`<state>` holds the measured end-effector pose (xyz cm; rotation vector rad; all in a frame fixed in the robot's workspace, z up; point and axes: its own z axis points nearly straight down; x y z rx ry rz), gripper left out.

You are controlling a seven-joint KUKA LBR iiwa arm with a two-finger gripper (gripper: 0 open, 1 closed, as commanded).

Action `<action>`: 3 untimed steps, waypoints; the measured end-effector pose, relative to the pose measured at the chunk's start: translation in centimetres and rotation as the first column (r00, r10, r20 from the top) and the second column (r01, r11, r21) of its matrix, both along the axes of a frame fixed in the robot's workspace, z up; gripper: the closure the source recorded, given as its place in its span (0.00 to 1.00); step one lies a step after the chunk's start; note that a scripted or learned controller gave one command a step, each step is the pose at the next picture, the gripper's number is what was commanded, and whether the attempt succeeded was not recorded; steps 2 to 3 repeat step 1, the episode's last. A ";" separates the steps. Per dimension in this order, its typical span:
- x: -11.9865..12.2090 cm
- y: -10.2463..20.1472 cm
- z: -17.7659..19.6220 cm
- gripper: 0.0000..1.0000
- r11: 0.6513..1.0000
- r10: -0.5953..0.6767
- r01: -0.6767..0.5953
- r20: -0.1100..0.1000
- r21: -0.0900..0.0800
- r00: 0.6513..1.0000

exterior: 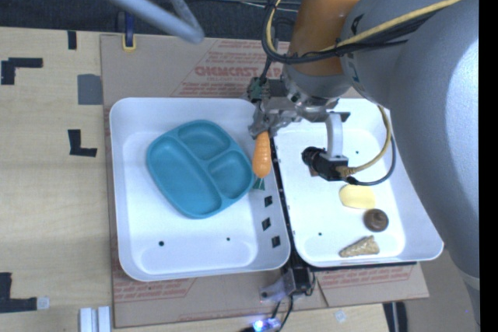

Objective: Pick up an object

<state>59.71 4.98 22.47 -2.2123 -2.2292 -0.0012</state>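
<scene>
Camera view: gripper (264, 128) pinches the carrot's (262, 155) top, dangling it over the left bin's (124, 167) right edge beside the blue plate (198, 167). Arm's bulk hides the right bin's (416, 233) far side.

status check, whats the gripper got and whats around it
Gripper over the bins' divider, carrot hanging between its fingers. Blue plate just left of the carrot. Nothing blocking.

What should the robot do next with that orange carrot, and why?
Probably lift straight up a little. The pincer sits right at the top of the carrot, which hangs over the left bin's right edge beside the blue divided plate. A small raise would show whether the carrot is truly gripped.
</scene>
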 end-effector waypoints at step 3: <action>1.5 4.2 -0.1 1.00 1.000 -0.002 0.002 -0.001 -0.001 1.000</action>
